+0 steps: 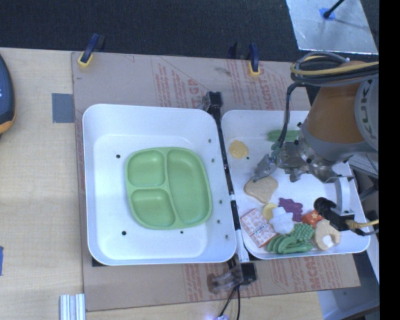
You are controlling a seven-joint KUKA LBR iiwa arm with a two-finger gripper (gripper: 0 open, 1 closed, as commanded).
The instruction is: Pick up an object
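The likeliest target is the tan biscuit (261,189), lying on the floor of the right bin (360,247) near its left wall, with a round yellow piece (239,150) just beyond it toward the far edge. The gripper (265,168) hangs directly above the biscuit's far end, and nothing is seen between its fingers; whether they stand wide or narrow cannot be told, as they read as one dark grey mass. Judged step: approach and descent, grasp not yet made. The next move calls for a straight lowering with the fingers set astride the biscuit, clear of the bin wall. Toward the bin's near edge lie a red-and-white packet (257,227), a purple piece (292,209), a green ridged piece (290,244) and other small items, crowded and touching. The left bin (100,179) holds a green divided plate (168,187). The arm (333,122) covers the right bin's far right corner; a green item (280,137) there is partly hidden.
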